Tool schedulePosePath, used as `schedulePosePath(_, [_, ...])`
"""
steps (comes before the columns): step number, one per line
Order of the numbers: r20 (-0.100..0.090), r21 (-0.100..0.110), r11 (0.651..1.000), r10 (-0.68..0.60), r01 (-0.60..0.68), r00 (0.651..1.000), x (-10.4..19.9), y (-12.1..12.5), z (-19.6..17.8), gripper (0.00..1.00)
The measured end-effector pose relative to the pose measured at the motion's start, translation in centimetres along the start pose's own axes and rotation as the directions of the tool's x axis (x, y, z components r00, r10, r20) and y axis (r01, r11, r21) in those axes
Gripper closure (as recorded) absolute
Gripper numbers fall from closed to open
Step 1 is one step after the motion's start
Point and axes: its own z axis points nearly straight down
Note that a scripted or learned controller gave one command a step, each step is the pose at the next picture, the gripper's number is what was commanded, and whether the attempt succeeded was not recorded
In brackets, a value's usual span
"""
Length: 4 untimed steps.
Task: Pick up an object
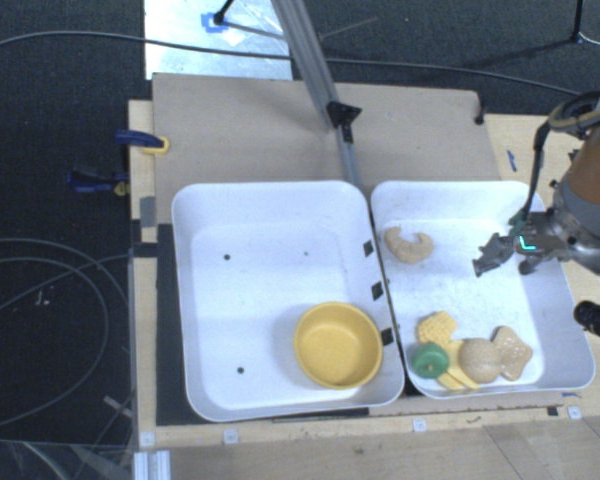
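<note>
Toy foods (472,356) are clustered below the pincer (493,256), against the right bin's (560,303) near wall; a tan curl (408,245) is seen just left of it (likely light, stiff, best taken across its middle). Nothing is held; whether the pincer is apart cannot be told. Open floor surrounds the curl.

Your arm reaches in from the right, its grey wrist (585,230) bulky and set behind the hand, with the orange band (592,173) showing above it. A small green-blue light glows on the wrist housing just behind the hand. The hand (488,258) points leftward and slightly down, its dark fingertips at the arm's far left end. A dark cable loops over the top of the wrist. The picture is too small to tell how the hand is set.
</note>
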Motion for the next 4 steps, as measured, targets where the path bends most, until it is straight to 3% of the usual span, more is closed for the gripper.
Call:
schedulePosePath(1, [0.000,-0.001,1.000,0.000,0.000,1.000,0.0,0.0,0.0,0.00])
schedulePosePath(3, [-0.001,0.003,1.000,0.005,-0.005,1.000,-0.4,0.3,11.3,0.00])
schedulePosePath(4, [0.000,0.002,1.000,0.005,-0.005,1.000,-0.3,0.4,14.7,0.00])
